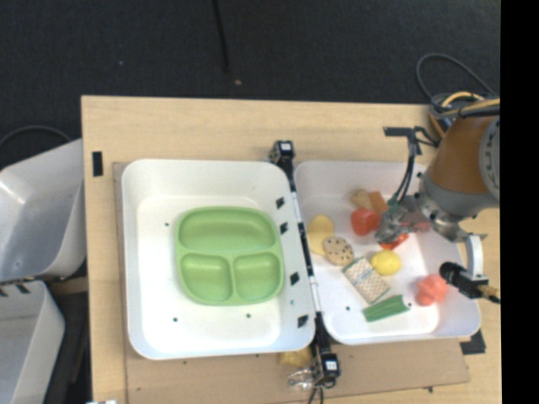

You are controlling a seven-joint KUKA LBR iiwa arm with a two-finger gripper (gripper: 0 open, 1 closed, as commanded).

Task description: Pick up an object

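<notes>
The right bin (337, 175) holds several small toy foods. Among them are a red round piece (365, 220), a tan piece (368, 199), a yellow piece (321, 225), a speckled cookie (338, 249), a yellow ball (386, 263), a checked packet (367, 279), a green pod (386, 309) and a pink piece (432, 289). My gripper (393, 227) is low in this bin, just right of the red round piece and above the yellow ball. A small red item (398, 241) shows right under it; whether it is held is unclear.
The left bin (143, 310) holds a green divided plate (229, 254). Black clips (296, 251) line the seam between the bins. A yellowish object (295, 358) lies on the bench below the bins. Cables (446, 74) loop at the back right.
</notes>
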